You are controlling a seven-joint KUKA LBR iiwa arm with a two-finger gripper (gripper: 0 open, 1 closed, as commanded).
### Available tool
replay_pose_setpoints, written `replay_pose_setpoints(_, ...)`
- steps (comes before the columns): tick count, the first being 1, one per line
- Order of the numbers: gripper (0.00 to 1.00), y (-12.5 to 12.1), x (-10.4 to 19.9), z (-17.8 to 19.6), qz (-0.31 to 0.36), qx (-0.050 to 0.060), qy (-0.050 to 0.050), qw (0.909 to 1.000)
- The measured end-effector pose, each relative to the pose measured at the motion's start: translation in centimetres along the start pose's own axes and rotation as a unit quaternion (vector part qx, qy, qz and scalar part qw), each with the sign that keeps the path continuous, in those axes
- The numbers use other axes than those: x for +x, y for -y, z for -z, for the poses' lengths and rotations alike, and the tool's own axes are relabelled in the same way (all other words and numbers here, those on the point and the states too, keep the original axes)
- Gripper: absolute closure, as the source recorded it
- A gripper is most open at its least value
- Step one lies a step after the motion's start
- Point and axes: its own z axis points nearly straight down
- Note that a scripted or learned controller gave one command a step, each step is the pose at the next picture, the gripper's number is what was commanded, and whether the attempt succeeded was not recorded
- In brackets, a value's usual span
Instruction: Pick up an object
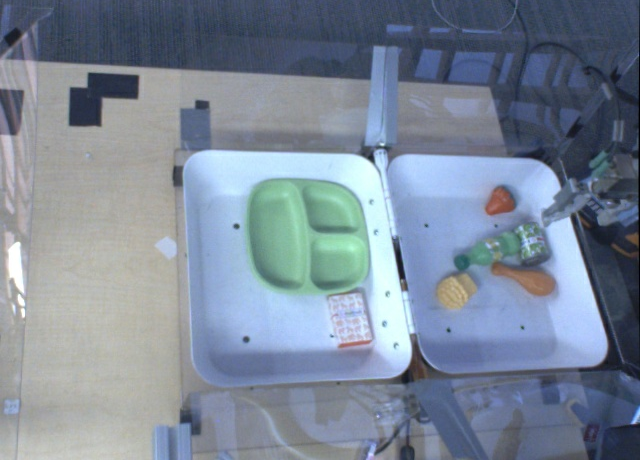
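flat printed card [349, 319] lies by a glossy green sectioned tray [306, 233]; claw [570, 198] grip state unclear

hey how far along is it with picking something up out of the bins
Nothing looks picked yet. The bottle, corn, drumstick and orange piece all lie in the right bin. The tool sits at that bin's right rim, apart from them. Reaching, gripping and lifting remain.

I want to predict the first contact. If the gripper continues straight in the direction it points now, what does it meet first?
Probably the green bottle. The gripper sits at the right bin's right edge, pointing down-left toward it. Its height is unclear, so it might pass above.
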Motion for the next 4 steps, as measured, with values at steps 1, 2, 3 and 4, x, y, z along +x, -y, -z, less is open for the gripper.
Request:
replay_pose_setpoints(1,0.00,-1.5,-0.4,-11.4,0.040,0.000,0.000,0.9992)
replay_pose_setpoints(2,0.00,-5.6,-0.7,-19.3,0.039,-0.004,0.001,0.9992)
replay_pose_setpoints(3,1.00,-5.9,-0.7,-17.9,0.041,-0.008,0.002,0.9991)
replay_pose_setpoints(4,1.00,-6.8,12.1,-9.5,0.029,-0.001,-0.001,0.9996)
